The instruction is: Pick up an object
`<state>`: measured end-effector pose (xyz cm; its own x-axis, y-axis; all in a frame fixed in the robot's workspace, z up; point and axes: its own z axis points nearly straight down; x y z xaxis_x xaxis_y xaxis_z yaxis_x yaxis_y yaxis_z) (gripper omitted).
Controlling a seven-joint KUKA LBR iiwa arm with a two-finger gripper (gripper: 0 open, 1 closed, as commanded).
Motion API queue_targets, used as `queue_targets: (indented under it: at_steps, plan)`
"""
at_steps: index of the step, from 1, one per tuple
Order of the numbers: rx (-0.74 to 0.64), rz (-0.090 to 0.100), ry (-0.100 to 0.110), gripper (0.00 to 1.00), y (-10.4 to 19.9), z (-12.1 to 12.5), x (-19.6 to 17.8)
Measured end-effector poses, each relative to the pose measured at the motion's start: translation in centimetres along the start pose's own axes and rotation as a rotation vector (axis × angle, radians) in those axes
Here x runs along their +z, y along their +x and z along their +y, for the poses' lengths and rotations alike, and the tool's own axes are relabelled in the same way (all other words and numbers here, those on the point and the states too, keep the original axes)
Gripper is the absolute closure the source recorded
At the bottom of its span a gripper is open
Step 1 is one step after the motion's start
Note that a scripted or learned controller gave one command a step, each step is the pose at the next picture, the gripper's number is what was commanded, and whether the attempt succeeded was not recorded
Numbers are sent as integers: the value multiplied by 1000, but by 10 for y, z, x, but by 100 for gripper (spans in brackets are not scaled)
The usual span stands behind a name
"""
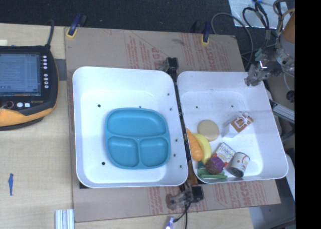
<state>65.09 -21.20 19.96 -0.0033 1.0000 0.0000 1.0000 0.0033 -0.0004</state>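
White plastic, shallow and glossy: two bins sit side by side on brown board. The left bin (90,92) holds one blue divided tray (136,137), lying flat. The right bin (261,102) holds every candidate for my pick, crowded toward its near left corner: a pale round disc (208,129), a small brown-and-white carton (241,123) just beside it, a yellow banana (202,145) touching an orange piece (193,146) against the bin wall, a printed packet (224,151), a dark purple item (216,164), a green strip (210,176) along the near rim, and a small can (238,165) on its side.

The gripper (255,75) hangs at the far right corner of the right bin, well apart from the cluster. Nothing sits between its fingers; how wide they stand I cannot tell, as the metalwork is small and blurred.

Risks, as I judge them from here. The objects touch or overlap, so a descent into the heap may close on two things or shove one aside. The can could roll from a glancing contact. The banana and orange piece lie hard against the wall, leaving little room for a finger. The disc and carton stand clearer and look safer.
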Motion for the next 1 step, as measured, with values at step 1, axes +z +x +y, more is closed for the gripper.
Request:
queue_targets:
  at_steps: [1]
  plan:
    - [-3, 0, 4, 100, 31, -5, 46]
